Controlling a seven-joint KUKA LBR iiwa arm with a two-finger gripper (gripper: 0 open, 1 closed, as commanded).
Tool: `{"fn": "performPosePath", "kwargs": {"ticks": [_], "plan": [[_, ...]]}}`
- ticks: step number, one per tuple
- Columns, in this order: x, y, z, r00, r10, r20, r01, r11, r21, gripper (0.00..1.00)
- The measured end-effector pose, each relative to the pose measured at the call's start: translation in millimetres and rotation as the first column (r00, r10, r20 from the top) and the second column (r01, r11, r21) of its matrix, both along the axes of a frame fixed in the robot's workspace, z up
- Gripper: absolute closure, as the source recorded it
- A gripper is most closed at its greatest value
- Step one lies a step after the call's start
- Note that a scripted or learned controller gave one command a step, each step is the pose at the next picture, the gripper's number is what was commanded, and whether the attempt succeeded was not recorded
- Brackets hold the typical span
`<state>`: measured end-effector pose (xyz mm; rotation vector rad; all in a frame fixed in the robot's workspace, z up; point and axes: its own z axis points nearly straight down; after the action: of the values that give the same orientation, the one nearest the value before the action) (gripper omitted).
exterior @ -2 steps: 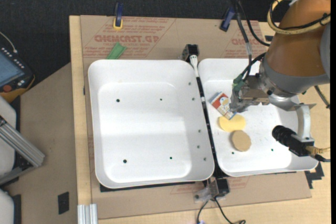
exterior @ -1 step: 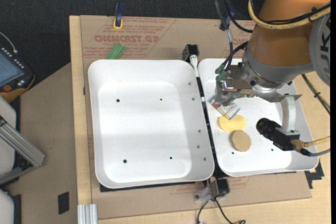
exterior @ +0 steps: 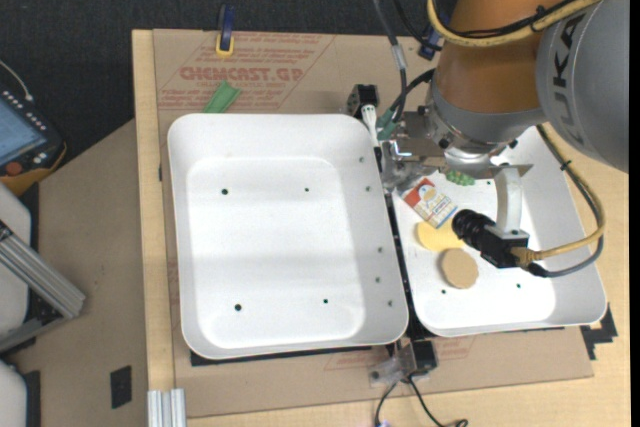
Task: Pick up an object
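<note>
The arm (exterior: 590,75) is hanging over the right bin (exterior: 560,290) with its gripper (exterior: 405,160) by that bin's far left corner, and the wrist is hiding it, so I cannot tell whether it is wide or narrow. A small red-and-white packet (exterior: 432,203), the likeliest target, is lying in the right bin's left half just beside the gripper, a yellow piece (exterior: 433,236) and a tan disc (exterior: 459,269) nearer the bin's front. A clean grasp is calling for centring over the packet and descending straight, clear of the bin's left wall.

We see four small things in the right bin (exterior: 562,283), close to its left wall. A red, white and blue printed packet (exterior: 430,202) lies flat and askew. A pale yellow piece (exterior: 433,236) sits just below it, beside a flat tan disc (exterior: 459,269). A small green bit (exterior: 460,179) lies above them.
</note>
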<state>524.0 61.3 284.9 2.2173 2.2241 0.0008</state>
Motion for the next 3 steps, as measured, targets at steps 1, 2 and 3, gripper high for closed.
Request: {"fn": "performPosePath", "kwargs": {"ticks": [1,2,3], "plan": [[-47.3,-25.0,-16.1,1.000,-0.007,-0.008,0.007,1.000,0.001,1.00],[-43.8,22.3,70.6,1.000,0.004,0.009,-0.004,1.000,0.004,1.00],[-46.6,-0.9,-34.2,1.000,-0.007,-0.013,0.007,1.000,-0.002,1.00]]}}
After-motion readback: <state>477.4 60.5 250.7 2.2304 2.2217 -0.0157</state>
